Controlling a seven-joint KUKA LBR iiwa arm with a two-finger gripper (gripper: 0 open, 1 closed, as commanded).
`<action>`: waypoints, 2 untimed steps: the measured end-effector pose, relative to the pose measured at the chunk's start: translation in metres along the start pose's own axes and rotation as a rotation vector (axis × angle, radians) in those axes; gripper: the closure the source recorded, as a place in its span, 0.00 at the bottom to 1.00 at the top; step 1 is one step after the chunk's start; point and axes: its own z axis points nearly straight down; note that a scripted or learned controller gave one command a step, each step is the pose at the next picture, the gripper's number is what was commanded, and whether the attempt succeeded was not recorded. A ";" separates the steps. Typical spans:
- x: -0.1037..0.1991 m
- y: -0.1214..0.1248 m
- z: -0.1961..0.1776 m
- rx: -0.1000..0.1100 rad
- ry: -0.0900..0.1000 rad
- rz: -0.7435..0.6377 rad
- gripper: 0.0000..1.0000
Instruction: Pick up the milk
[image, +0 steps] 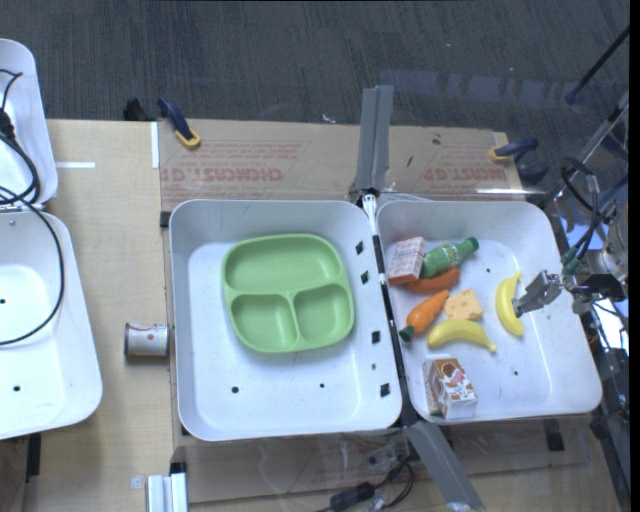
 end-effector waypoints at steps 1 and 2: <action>0.061 -0.004 0.123 0.002 0.001 0.197 0.00; 0.057 -0.002 0.165 -0.006 0.000 0.161 0.00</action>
